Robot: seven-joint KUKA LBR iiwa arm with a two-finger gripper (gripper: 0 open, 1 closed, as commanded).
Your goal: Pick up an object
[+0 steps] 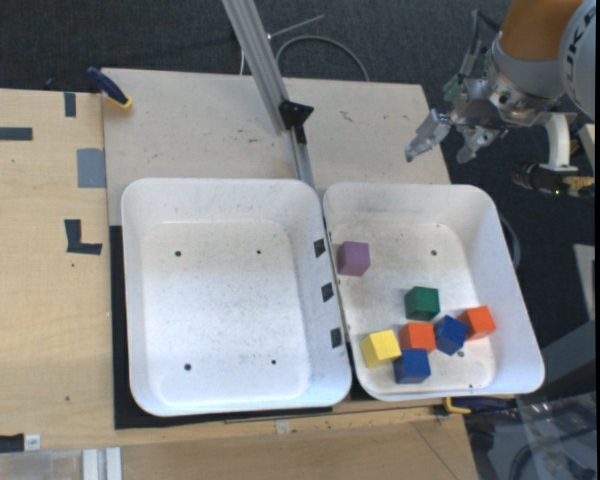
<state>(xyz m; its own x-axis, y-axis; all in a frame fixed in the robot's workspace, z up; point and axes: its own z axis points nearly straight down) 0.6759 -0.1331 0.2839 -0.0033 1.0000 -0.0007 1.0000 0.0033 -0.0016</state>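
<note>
The right bin (485, 208) holds several small cubes. A purple cube (353, 258) lies alone near its left wall. Clustered at the front are a green cube (422, 301), an orange cube (479, 321), a red-orange cube (417, 335), a yellow cube (382, 346) and two blue cubes (449, 333) (412, 365). My gripper (443, 148) hangs beyond the bin's far edge, above the bench at the upper right. It is open and nothing sits between its fingers.
The left bin (220, 298) stands beside the right one. A slanted metal pole (258, 48) runs down to the gap between the bins. A blue and yellow clamp (108, 86) lies at the bench's far left, and a cable loop (320, 53) at the back.
</note>
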